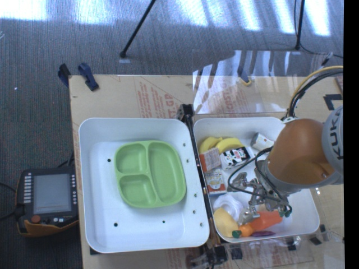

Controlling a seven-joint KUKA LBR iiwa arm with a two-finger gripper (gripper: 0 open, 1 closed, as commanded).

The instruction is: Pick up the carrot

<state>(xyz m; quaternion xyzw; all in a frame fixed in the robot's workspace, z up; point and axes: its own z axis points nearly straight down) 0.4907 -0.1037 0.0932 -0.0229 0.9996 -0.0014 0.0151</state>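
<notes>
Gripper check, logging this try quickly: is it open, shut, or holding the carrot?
Gripper: cannot be told; it sits low in the right bin, just above the carrot.

Your carrot (259, 223): orange, lying flat in the right bin.

You'll find it at the near edge of that bin, stretched almost sideways with a slight upward tilt toward the right. Its green stem tip points left, close to the bin's front wall, and the thicker orange body runs rightward. Part of the body is covered from above, so you can't see its full length.
</notes>
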